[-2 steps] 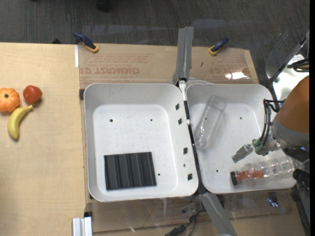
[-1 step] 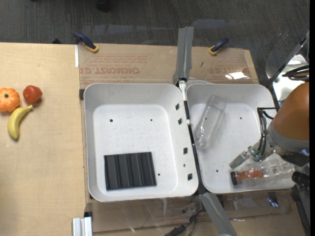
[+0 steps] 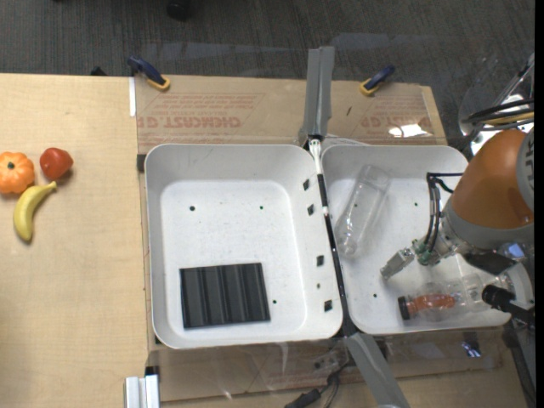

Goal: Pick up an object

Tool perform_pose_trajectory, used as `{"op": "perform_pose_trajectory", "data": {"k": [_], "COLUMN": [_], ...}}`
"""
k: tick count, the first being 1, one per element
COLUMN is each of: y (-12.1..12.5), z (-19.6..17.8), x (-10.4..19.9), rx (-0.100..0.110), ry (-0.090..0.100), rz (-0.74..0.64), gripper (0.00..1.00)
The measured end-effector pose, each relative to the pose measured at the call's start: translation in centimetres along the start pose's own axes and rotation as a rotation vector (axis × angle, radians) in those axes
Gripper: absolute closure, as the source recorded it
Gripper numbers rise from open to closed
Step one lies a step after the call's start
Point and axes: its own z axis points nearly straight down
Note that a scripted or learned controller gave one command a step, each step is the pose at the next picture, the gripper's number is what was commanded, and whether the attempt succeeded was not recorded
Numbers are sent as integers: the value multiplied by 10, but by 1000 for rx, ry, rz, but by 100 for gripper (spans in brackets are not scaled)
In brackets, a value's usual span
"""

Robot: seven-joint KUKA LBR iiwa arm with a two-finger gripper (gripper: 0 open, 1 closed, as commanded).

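While the arm (image 3: 497, 185) reaches in over the right bin (image 3: 374, 313), we see its tool (image 3: 406, 260) low inside that bin, pointing toward the divider between the two bins. We cannot tell how the tool stands, whether spread or pressed together; the metal tip is small and blurred. Nothing shows between its tips.

Taking the right bin as our landmark, we find two things lying in it. A clear plastic bottle (image 3: 359, 208) lies tilted in the bin's far left part, close to the divider and apart from the tool. A second clear bottle with reddish contents and a dark cap (image 3: 435, 303) lies on its side near the bin's front edge, just below and beside the tool; we cannot tell whether they touch.

Left of the right bin sits the left bin (image 3: 170, 228), and a dark ribbed tray (image 3: 224, 294) lies flat in its front part. Farther left of the bins, on the pale wooden tabletop (image 3: 76, 313), we see an orange (image 3: 14, 173), a red apple (image 3: 55, 162) and a banana (image 3: 29, 210) grouped closely together. Behind the bins, two clamps (image 3: 150, 73) (image 3: 376, 79) grip brown cardboard (image 3: 229, 113).
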Motion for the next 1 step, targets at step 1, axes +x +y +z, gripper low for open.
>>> {"op": "perform_pose_trajectory", "data": {"k": [1], "y": [-43], "z": [-72], "x": [-37], "rx": [-2], "ry": [-2], "rz": [183], "gripper": [0]}}
